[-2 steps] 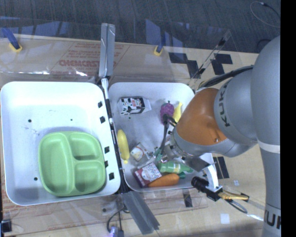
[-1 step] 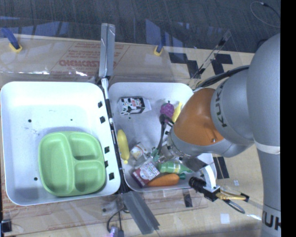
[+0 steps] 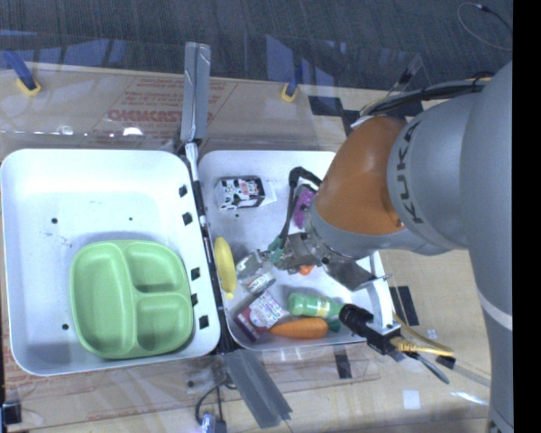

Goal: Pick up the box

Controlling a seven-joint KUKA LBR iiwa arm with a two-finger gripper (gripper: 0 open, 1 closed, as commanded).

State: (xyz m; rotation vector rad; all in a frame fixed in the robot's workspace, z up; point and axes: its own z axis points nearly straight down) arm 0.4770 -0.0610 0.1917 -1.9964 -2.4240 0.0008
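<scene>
The grey arm (image 3: pixel 451 170) reaches in from the right, its orange-banded wrist (image 3: pixel 365 188) bent down, gripper (image 3: pixel 284 255) low.

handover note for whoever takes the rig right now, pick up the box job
Gripper: low in the right bin, over the clutter in its middle; whether it is open or shut cannot be seen.
Box: lying flat in the right bin's far left corner, apart from the gripper and untouched.
Nearby: banana along the left wall, carrot and green bottle at the near edge. Green tray sits in the left bin.
Done: nothing lifted.
Left: move to the box, grasp, lift.
</scene>
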